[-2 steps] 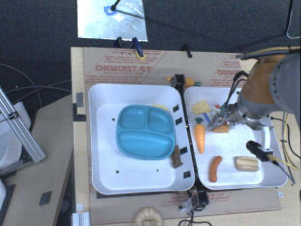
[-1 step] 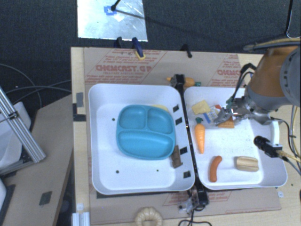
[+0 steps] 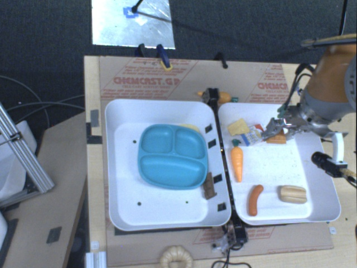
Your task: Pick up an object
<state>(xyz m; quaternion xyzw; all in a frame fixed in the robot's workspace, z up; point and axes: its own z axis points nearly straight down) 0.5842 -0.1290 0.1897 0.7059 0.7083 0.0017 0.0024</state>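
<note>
The right bin holds several toy foods. A yellow cheese wedge lies at its back left. An orange carrot lies along the left wall. A red sausage and a tan bread roll lie near the front. A small blue, red and white packet and a flat orange piece sit close together at the back. My gripper hangs low over the back of this bin, right by the packet and just above the orange piece.
The left bin holds a blue divided plate, a brown piece at its front right, and a pale yellow item behind the plate. A black clamp divider runs between the bins. The arm fills the right side.
</note>
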